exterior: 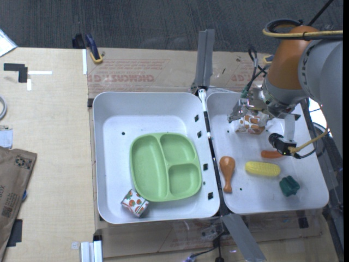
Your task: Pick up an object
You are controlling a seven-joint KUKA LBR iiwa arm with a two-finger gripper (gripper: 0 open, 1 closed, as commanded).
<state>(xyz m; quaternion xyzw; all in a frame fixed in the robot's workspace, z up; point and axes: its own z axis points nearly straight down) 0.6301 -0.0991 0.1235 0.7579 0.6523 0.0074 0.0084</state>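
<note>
White with orange print, a small carton [252,123] sits pinched in my gripper [252,113] at the far left of the right bin [311,201], where I reached it without crowding the corn cob [262,169], drumstick [227,172] or green block [289,186] nearer by. I hold it low, upright.

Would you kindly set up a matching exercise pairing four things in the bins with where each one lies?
Things:
1. green divided plate
2. corn cob
3. small printed carton
4. chicken drumstick

Places:
A. right bin, close to its left wall
B. middle of the left bin
C. near left corner of the left bin, beside the plate
D. right bin, between the drumstick and a dark green block

Pairs: 1-B, 2-D, 3-C, 4-A
</note>
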